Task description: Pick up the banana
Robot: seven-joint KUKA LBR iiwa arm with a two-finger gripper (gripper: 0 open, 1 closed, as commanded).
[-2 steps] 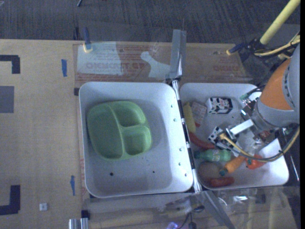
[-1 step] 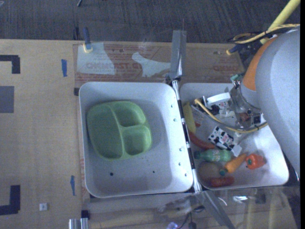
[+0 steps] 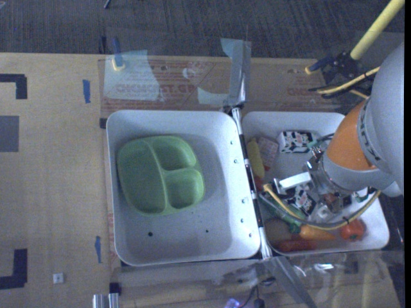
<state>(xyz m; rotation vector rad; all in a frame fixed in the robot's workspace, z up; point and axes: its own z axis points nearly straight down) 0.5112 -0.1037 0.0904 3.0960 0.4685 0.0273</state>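
Your gripper (image 3: 307, 194) hangs low in the right bin (image 3: 379, 239); you cannot tell what its state is. The banana (image 3: 255, 158) lies untouched along that bin's left wall, left of the gripper. The pick is not yet made.

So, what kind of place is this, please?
Most likely a robotics lab or test bench, not a home. A wooden bench marked with tape carries two white bins, one holding a green divided plate. A grey and orange robot arm reaches over toy food, including a banana.
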